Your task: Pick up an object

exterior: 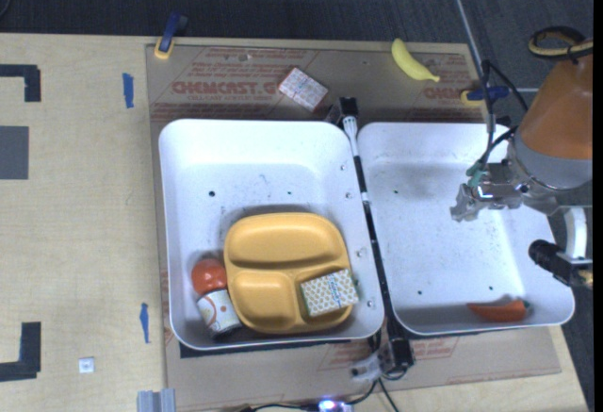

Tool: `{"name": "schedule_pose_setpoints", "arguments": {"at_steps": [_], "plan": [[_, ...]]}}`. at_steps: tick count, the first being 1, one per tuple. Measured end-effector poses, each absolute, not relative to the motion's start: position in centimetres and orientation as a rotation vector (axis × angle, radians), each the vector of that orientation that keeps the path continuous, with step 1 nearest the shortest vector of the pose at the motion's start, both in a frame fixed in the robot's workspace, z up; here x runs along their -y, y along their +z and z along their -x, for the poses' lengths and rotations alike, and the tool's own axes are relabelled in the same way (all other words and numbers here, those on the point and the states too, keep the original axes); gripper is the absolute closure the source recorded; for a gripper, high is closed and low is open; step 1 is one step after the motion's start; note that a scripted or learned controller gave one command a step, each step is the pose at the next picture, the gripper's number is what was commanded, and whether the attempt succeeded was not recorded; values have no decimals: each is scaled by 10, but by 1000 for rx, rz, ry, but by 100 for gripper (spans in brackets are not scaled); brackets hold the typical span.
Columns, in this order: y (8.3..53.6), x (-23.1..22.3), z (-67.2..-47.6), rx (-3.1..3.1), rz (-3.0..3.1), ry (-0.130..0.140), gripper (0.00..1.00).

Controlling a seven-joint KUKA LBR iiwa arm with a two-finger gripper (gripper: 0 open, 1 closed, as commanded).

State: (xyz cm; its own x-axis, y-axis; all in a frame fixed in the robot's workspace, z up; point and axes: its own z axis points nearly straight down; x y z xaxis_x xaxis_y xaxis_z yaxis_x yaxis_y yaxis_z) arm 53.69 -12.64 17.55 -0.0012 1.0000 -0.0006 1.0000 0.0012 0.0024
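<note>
The hand point(468, 205) hangs over the right bin point(415, 240), near its right side, at the end of the grey arm point(556, 132) with the orange band that comes in from the right edge. Whether the hand is apart or together cannot be told from here; it is small and partly lost against its own cables. Nothing shows between its tips.

Below it the right bin's white floor is mostly bare. One thing lies in it: a flat orange-red piece point(497, 310) close against the near wall, toward the right corner, well apart from the hand.

The left bin point(188, 212) touches the right one along a dark seam. In its near half sits a yellow divided tray point(283, 250) with three compartments. A small patterned box point(329, 293) rests tilted in the tray's near right compartment. Just beside the tray's left edge, in the bin's near left corner, an orange-red ball-like thing point(208, 275) sits touching a white can-like thing with orange marks point(218, 311).

Both bins stand on a brown cardboard sheet point(236, 80) on the table point(75, 212). On the cardboard behind the left bin lies a small chequered packet point(302, 88); behind the right bin lies a yellow banana point(413, 61).
</note>
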Motion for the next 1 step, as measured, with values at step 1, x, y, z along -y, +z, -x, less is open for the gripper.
{"name": "schedule_pose_setpoints", "arguments": {"at_steps": [1], "plan": [[246,178,-480,-2218,-2220,1,100]]}}
